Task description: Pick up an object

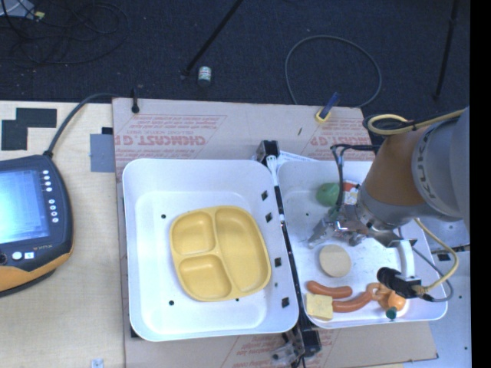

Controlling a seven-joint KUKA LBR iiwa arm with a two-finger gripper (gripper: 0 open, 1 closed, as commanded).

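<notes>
My gripper (335, 234) hangs low over the middle of the right bin (430, 313), open, with nothing between its fingers. Just in front of it lies a round tan bun (334, 261). A green object (329, 193) sits behind the gripper, near the bin's far wall. Along the front of the bin lie two sausages (330, 288), a yellow cheese wedge (319, 306) and an orange carrot-like piece (381, 293). The arm's grey and orange wrist hides the bin's right rear part.
The left bin (146, 205) holds a yellow divided plate (220, 251). A raised divider (276, 221) runs between the two bins. A teach pendant (27, 217) lies on the bench at far left.
</notes>
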